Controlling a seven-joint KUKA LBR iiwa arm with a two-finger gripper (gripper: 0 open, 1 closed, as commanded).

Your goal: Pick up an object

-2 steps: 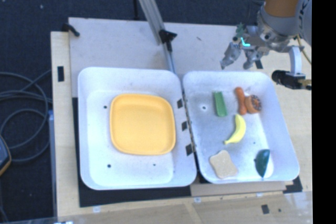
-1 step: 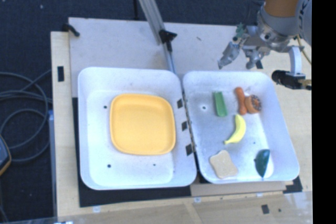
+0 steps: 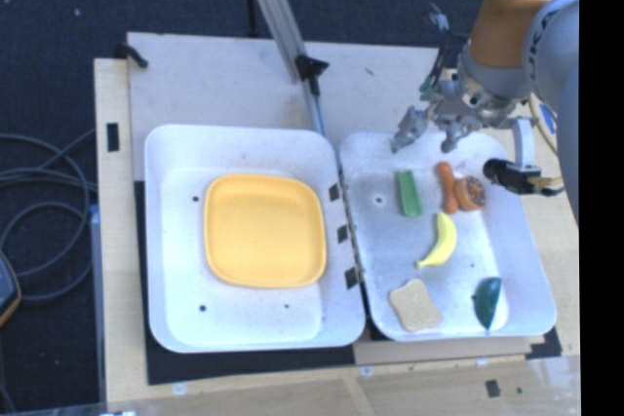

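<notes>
So the gripper point(image 3: 425, 135) is hanging over the top edge of the right bin point(image 3: 517, 239), upper right of the frame, fingers spread apart with nothing between them. Nothing's picked yet.

Closest candidates are the green block point(image 3: 409, 193) just below it and the orange carrot-looking piece point(image 3: 448, 186) a bit to the right, which touches a small round brownish thing point(image 3: 471, 193). My guess is the green block is the easy win: it sits alone with bare bin floor on both long sides, so come straight down and close across the narrow width. The carrot is crowded by its neighbour, so a finger could land on that instead.

Lower down there's a banana point(image 3: 439, 242), a slice of bread point(image 3: 416, 305) and a dark teal object point(image 3: 487, 300) near the bottom right wall, all well apart.

The left bin point(image 3: 166, 209) holds a yellow square plate point(image 3: 264, 230). Both bins sit on a pale board, dark floor around it, a metal pole point(image 3: 278, 0) slanting in from the top, cables at the left edge.
</notes>
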